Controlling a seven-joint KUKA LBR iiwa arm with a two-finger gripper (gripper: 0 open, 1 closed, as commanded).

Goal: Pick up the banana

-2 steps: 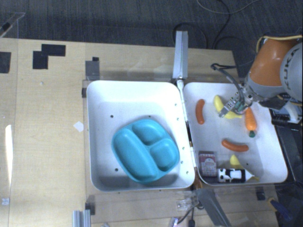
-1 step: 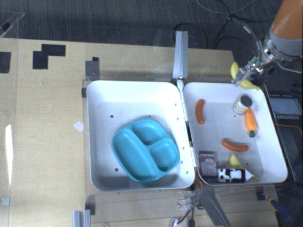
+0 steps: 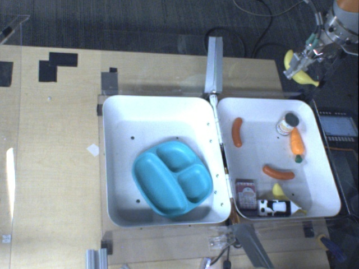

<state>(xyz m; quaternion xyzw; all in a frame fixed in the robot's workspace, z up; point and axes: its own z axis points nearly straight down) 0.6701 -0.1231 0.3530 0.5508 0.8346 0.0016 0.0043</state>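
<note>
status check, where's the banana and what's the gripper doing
Gripper shut on the banana, held beyond the right bin's far rim. Nothing in the way near it. Sausages, carrot and bottle lie in that bin.

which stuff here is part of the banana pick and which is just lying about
Job: banana, held up between the fingers of the gripper, above and beyond the right bin.

Lying about: blue tray, two sausages, carrot, cow toy, small box.

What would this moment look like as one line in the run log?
tool: shut on banana | banana: lifted, above the bench beyond the right bin | task: pick looks done
</note>
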